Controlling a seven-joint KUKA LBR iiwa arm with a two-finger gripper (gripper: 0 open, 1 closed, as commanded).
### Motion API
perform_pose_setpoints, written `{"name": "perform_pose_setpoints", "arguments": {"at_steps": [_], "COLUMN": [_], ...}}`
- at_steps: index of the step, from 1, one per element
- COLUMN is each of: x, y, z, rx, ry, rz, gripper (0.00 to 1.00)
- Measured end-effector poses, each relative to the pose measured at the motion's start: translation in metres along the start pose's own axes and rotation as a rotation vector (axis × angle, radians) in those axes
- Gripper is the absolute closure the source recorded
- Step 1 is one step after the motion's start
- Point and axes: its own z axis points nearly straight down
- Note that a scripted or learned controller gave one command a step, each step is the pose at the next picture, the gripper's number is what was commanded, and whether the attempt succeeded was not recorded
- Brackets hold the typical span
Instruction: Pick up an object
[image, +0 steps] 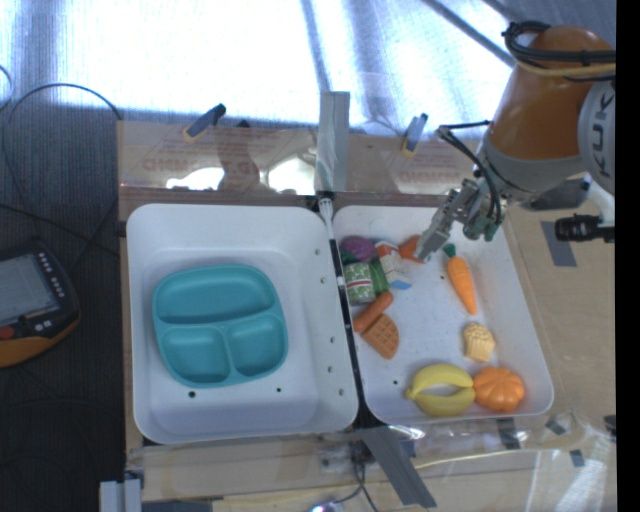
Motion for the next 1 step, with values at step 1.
{"name": "perform_pose_setpoints", "arguments": {"at_steps": [1], "x": [-0.0012], "y": [-0.0138], "z": [0.1565], "rx": [0.0], "ry": [-0.003], "rz": [-0.274], "gripper": [1.0]}}
